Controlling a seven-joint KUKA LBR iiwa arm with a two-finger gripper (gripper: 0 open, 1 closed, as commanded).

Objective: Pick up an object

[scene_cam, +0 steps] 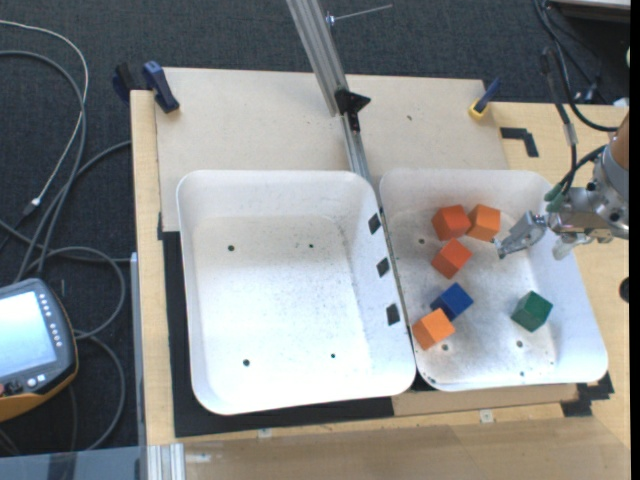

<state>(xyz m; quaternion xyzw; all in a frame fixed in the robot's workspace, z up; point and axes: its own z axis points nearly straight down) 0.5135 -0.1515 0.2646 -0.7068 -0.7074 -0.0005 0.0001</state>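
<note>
The gripper (541, 236) hovers over the right bin (590, 343), jaws spread and gripping nothing. Orange blocks (452, 222), a blue block (456, 299) and a green block (532, 310) lie below.

Single fixed cam above bench (300, 118), angled down; both white bins (200, 268) in frame.

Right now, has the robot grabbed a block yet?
Not yet. All six blocks lie in the right bin: four orange ones, a blue block and a green block. The gripper hangs open over that bin's upper right, nearest one orange block, with nothing between its jaws. Closing on a block and lifting it are both left.
</note>
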